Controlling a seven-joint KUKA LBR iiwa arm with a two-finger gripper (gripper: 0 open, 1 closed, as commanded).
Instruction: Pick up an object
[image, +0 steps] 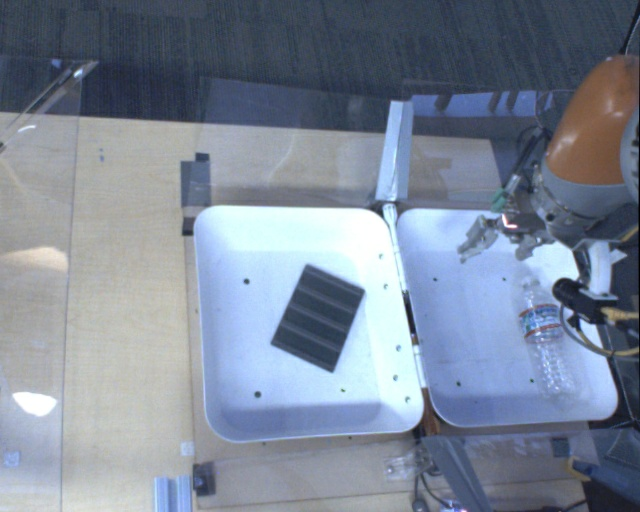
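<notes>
Bins number two on the desk, both shallow and white, set side by side and touching along their inner rims: the left bin (215, 300) and the right bin (440, 390). One object lies in each. A single dark ridged block (318, 317) rests flat near the middle of the left bin, turned at a slant to the bin's edges and well apart from every rim. A single clear plastic bottle (545, 338) with a blue label lies on its side in the right bin, close to that bin's right edge, its cap end toward the far rim. One end effector (497, 236) hangs over the far part of the right bin, near the far rim, its two fingers spread narrowly apart with nothing between them, well apart from the bottle.
</notes>
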